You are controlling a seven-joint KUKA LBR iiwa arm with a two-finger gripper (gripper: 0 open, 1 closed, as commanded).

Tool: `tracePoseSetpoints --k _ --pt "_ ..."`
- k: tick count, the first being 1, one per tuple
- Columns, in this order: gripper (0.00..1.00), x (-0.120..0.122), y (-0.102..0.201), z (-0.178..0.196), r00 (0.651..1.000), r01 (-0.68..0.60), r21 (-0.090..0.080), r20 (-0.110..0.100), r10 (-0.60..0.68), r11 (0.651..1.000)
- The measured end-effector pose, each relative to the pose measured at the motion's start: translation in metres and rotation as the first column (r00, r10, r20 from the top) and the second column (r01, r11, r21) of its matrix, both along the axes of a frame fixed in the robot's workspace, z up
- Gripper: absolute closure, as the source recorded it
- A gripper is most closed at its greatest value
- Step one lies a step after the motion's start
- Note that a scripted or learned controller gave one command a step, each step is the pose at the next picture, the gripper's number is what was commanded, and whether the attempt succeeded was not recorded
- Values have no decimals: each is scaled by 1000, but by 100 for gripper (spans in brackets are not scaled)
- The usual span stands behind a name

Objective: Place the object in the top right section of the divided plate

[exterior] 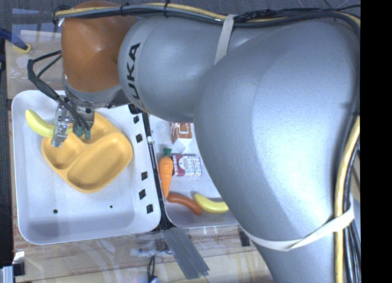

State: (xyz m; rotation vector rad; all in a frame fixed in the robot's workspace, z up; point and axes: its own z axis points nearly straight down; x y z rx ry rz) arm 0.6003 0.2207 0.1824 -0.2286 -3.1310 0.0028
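Observation:
A yellow divided plate [92, 159] lies in the left white bin [73, 223]. A yellow banana [35, 122] rests against the plate's upper left rim, partly on the bin floor. My gripper [71, 130] hangs over the plate's upper left section, just right of the banana. It is open: a metal finger [60, 132] and a finger with a teal tip [83, 130] stand apart with nothing visible between them. The orange wrist band and grey arm hide the bin's far edge.
The right bin [184, 220] holds a carrot [165, 175], a small printed carton [187, 165], an orange packet [182, 130], a reddish sausage-shaped item [182, 203] and a second banana [212, 204]. The arm's bulk covers most of that bin and the bench to the right.

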Motion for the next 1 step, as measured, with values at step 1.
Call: tracePoseSetpoints --k 1 --pt "100 44 -1 -46 996 -94 0 0 94 996"
